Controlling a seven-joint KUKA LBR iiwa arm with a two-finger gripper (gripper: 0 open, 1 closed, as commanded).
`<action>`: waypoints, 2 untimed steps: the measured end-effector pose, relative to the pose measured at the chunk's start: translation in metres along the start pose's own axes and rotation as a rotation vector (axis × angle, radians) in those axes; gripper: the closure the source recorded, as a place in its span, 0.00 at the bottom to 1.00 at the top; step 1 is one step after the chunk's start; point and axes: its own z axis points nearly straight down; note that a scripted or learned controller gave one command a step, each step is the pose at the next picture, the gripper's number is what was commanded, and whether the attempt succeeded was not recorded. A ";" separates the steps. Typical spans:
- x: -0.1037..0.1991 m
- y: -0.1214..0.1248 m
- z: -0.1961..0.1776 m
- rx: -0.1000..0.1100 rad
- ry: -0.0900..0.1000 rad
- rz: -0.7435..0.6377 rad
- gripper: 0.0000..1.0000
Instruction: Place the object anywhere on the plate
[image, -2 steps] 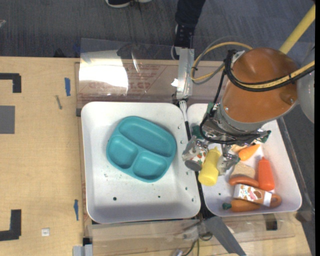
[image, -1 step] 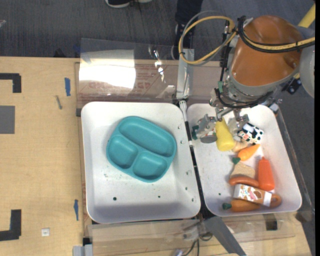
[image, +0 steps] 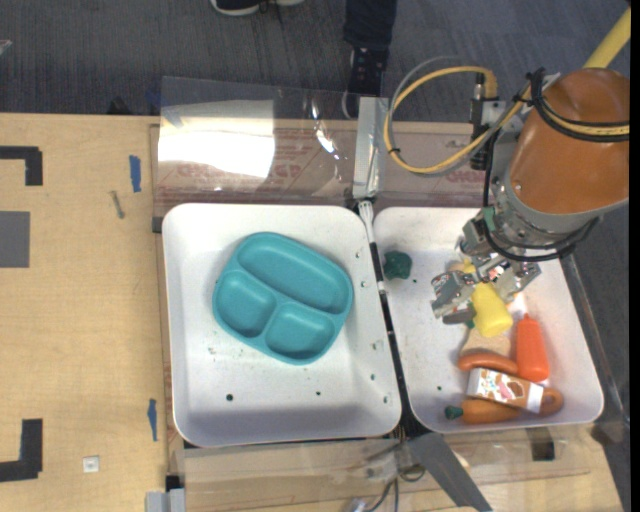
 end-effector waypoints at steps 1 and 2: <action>-0.017 -0.072 -0.045 0.006 -0.002 -0.342 1.00; -0.060 -0.118 -0.148 0.006 -0.002 -0.701 1.00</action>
